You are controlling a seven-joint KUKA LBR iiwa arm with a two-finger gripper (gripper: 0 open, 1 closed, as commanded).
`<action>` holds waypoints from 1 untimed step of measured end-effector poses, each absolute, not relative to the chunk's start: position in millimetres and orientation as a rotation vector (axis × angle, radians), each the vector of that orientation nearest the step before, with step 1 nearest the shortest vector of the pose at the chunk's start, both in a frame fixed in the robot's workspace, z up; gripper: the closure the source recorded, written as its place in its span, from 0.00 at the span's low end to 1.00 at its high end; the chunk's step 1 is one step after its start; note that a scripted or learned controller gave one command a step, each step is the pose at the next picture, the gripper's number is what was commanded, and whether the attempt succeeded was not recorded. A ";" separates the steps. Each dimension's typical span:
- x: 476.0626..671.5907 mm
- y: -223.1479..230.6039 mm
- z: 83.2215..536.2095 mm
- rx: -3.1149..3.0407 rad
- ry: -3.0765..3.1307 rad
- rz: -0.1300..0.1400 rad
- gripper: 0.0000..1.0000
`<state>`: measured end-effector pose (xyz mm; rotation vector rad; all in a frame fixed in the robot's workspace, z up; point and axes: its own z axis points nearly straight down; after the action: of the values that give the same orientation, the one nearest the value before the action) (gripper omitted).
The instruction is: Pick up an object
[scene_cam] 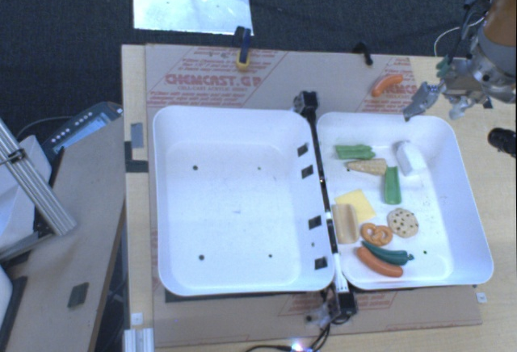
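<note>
Two shallow white bins are borne side by side by the desk point(202, 68). The left bin point(234, 197), well to the left of the pincer point(443, 97) and below it, is seen with nothing but small dark marks on its floor. The right bin point(404, 201), just below the pincer, contains nine toy foods: two green pods point(354, 152), one tan wedge point(367, 168), one white piece point(409, 157), one yellow slice point(355, 203), one tan stick point(346, 223), one pretzel point(376, 233), one cookie point(401, 222) and one sausage point(378, 261). One further orange sausage point(388, 85) lies on the desk just left of the pincer. The pincer is shown above the bin's far right corner; whether it is released or clenched cannot be told.
</note>
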<state>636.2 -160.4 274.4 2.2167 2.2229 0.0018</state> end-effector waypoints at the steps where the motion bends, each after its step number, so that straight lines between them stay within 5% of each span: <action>1: 637.1 -160.2 285.7 2.211 2.225 0.006 1.00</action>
<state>637.1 -160.2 285.7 2.2108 2.2248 0.0058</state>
